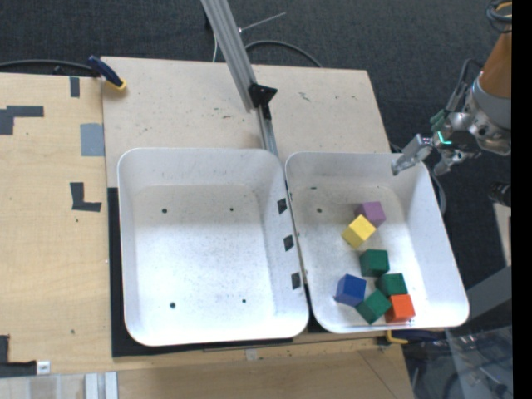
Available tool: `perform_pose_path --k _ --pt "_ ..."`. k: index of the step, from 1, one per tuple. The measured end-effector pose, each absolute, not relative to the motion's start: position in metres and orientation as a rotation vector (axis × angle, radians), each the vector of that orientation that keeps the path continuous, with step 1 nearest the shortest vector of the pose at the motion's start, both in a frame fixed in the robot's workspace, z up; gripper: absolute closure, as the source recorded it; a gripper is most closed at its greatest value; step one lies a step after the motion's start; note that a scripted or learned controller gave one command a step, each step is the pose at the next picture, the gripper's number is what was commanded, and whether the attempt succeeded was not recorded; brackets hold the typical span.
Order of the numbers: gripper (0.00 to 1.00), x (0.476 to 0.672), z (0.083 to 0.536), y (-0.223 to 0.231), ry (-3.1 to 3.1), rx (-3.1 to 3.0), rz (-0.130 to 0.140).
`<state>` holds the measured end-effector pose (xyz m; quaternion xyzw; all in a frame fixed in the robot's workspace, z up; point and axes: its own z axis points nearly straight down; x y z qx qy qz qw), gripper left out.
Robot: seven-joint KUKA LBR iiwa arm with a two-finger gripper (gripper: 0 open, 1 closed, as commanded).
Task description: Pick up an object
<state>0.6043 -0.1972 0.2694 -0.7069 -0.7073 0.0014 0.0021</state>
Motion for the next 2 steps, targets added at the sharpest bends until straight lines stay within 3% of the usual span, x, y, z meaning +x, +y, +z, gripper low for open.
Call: perform_pose_path --k 1,2 --pt "0.0 0.605 0.272 -0.197 -2.223 -2.219 0.002" --pt "0.0 0.602 0.208 -0.199 -2.218 -2.216 0.008"
